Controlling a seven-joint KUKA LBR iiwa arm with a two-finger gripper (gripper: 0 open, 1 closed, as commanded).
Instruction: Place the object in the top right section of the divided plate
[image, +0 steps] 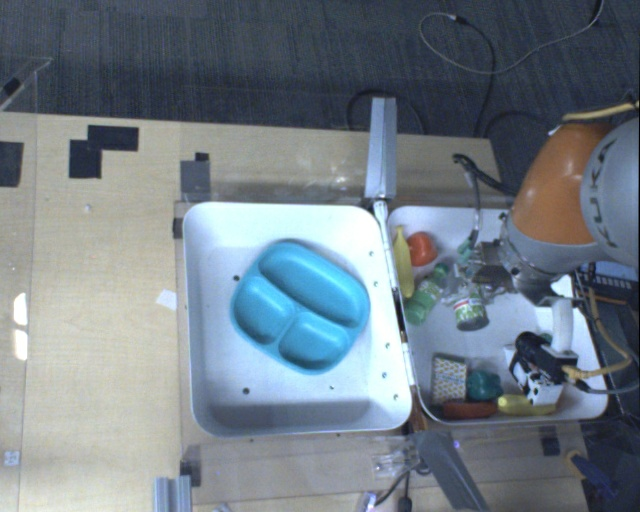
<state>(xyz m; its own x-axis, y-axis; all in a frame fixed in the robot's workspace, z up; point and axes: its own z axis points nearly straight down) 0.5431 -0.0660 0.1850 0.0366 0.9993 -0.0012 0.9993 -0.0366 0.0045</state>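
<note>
Lowest in view, the right bin (600, 410) holds clutter. Hand (478, 282) poised above a small can (470, 313), whether clenched cannot be told. Can judged light, rigid, slippery; grasp across its sides. Blue divided plate (300, 303) sits in the left bin (210, 380).

No legible text, labels or numbers; partial lettering on arm (612, 190), unreadable.
</note>
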